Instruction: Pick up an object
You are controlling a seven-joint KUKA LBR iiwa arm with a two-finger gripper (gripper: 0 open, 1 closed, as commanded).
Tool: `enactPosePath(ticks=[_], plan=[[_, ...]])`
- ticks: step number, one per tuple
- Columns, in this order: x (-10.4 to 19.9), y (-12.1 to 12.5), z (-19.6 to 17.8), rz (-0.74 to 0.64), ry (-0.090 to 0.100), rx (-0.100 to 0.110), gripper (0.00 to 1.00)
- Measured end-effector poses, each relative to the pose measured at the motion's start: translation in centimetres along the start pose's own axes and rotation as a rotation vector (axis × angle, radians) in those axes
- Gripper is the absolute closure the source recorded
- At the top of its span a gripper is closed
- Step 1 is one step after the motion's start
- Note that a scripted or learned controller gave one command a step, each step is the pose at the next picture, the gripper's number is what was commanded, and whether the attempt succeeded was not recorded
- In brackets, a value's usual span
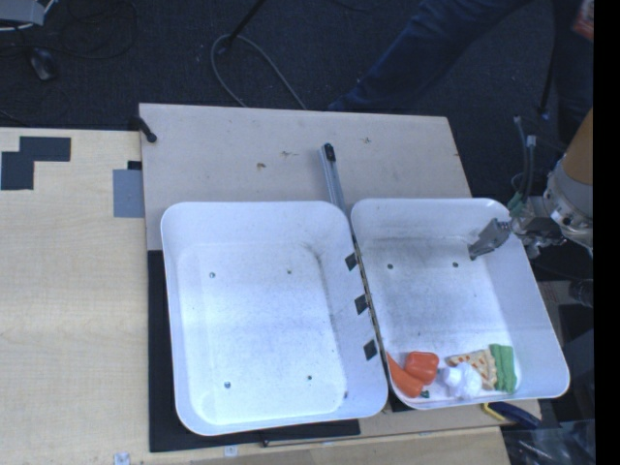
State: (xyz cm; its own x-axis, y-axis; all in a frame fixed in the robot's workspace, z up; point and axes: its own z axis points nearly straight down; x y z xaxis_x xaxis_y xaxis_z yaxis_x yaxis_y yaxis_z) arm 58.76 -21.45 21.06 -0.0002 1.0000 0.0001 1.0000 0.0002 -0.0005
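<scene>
Several small objects lie bunched along the near edge of the right bin (504, 269): an orange-red piece (417, 371), a white lump (458, 382), a tan cracker-like piece (475, 365) and a green strip (504, 367). My gripper (487, 239) hangs over the far right part of that bin, well away from the objects. One grey finger points down and to the left. Nothing shows between the fingers.
The left bin (194, 250) sits beside the right one, with black clips (360, 303) along the shared rim. A grey rod (332, 174) lies on the board behind the bins. The arm enters at the right edge. Cables run across the dark floor behind.
</scene>
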Motion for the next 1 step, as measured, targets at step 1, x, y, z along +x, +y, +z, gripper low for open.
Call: enactPosePath(ticks=[1], plan=[[5.68,-7.13,0.27,-0.001,0.001,0.000,0.00]])
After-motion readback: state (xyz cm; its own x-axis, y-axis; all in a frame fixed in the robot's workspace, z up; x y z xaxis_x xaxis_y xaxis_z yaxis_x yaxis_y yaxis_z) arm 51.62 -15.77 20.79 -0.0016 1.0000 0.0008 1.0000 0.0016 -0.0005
